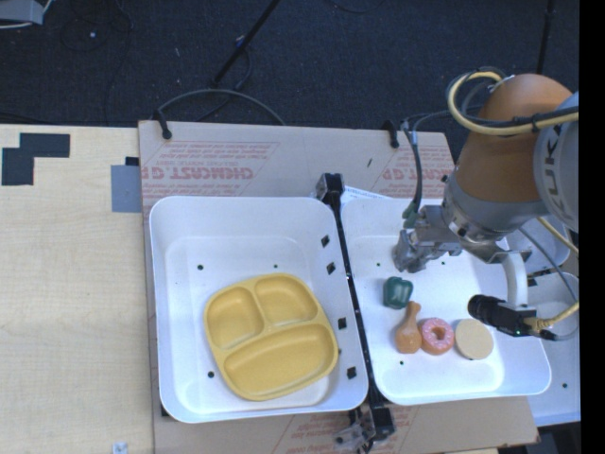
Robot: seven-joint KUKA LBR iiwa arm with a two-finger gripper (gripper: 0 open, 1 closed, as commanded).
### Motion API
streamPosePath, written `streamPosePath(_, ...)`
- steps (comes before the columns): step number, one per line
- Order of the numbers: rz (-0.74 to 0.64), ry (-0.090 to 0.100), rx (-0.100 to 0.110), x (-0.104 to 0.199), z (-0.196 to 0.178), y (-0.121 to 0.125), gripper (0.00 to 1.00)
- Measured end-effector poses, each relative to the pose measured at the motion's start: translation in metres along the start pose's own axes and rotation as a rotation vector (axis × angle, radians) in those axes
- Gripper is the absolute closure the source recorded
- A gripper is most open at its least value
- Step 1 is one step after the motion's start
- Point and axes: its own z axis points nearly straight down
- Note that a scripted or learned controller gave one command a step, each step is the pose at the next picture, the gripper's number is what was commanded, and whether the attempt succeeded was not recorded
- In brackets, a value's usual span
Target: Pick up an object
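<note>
Arm poised over the right bin, just above a small green object.

The gripper (408, 258) hangs in the right bin (529, 386), near its divider edge; whether its fingers are apart or together cannot be told. The green object (397, 292) lies just below it. Toward the bin's front edge sit an orange drumstick-shaped toy (408, 329), a pink doughnut (437, 335) and a cream disc (475, 340) in a row. The left bin (180, 253) carries a yellow divided plate (272, 335).

Both white bins (180, 244) look smooth glossy plastic, the yellow divided tray (272, 337) matt plastic, the bench (66, 301) pale wood.
</note>
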Motion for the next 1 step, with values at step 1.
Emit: streamPosePath(1, 0.002, -0.001, 0.000, 0.0438, 0.0009, 0.0014, 1.00)
